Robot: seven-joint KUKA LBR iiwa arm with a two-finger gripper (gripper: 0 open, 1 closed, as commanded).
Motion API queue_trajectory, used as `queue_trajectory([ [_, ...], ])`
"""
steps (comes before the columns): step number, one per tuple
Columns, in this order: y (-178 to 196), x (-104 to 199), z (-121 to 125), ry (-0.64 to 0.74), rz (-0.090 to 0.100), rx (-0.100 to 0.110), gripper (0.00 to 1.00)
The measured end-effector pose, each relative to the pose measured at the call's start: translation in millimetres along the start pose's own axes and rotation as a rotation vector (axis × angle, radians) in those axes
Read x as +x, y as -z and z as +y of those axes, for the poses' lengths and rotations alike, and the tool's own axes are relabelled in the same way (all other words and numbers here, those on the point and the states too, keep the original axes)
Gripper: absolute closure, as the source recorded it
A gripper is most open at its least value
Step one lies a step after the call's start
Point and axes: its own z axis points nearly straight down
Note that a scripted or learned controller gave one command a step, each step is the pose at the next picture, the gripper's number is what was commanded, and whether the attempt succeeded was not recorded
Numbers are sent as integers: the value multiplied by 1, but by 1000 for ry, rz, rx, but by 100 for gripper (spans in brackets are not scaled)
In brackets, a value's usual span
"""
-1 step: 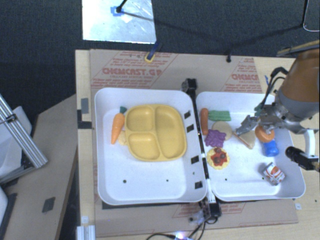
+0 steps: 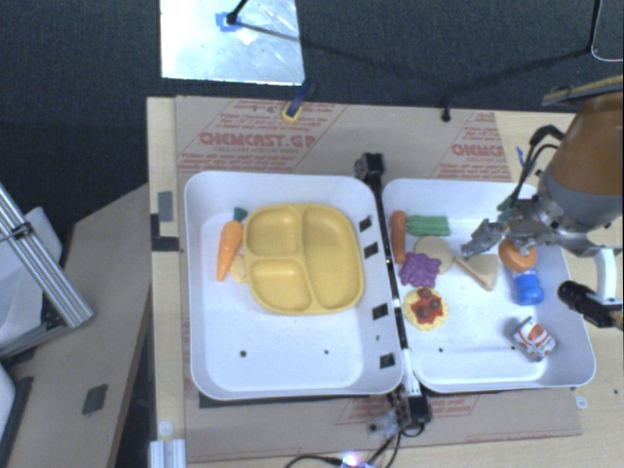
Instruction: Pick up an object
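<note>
**Gripper over right bin, nothing held**

Near edge of right bin [image 2: 575,364]: small red-white can [image 2: 532,337]. Further in, pizza slice [image 2: 427,307], purple grapes [image 2: 420,270], blue bottle [image 2: 526,287]. Gripper [image 2: 485,237] sits above a tan wedge [image 2: 478,271], fingers parted a little, nothing between them. Beyond: green piece [image 2: 428,225], sausage [image 2: 398,234]. Left bin [image 2: 292,369]: yellow tray [image 2: 297,258], carrot [image 2: 228,248].

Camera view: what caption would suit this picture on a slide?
Robot arm's gripper hovers over toy food in the right bin; a yellow divided plate and carrot sit in the left bin.
</note>
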Motion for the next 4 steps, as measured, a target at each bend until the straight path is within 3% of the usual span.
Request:
queue_trajectory([
  [1,-62,-3,2,-2,1,5,0],
  [2,-78,-5,6,-3,-5,-13,0],
  [3,-68,-5,6,-3,-8,-15,100],
  [4,-12,5,5,1,-1,-4,100],
])
